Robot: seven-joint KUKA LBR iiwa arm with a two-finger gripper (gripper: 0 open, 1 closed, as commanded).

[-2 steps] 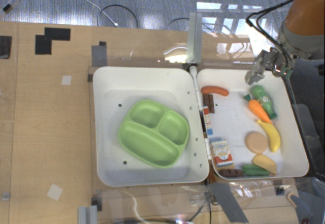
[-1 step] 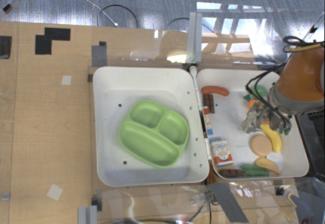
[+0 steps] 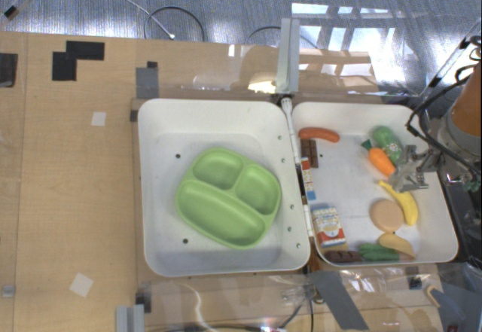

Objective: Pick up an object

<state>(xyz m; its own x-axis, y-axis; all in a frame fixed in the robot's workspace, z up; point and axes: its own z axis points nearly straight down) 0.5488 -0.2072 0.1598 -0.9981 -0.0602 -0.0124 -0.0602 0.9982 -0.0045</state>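
Wooden bench (image 3: 68, 172), two white bins. We see the gripper (image 3: 410, 172) over the right bin (image 3: 448, 248), between carrot (image 3: 381, 162) and banana (image 3: 404, 202), jaws spread, pinching nothing. Banana's long axis runs diagonally, upper-left to lower-right; round cookie (image 3: 386, 214) touches it.

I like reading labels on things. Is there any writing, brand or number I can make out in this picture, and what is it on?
No text can be read here.
Small carton: blue, white and orange print, too blurred to read.
Brown bar: no legible marking.
Green bottle: a pale label patch, too small to read.
Green plate: plain, no writing.
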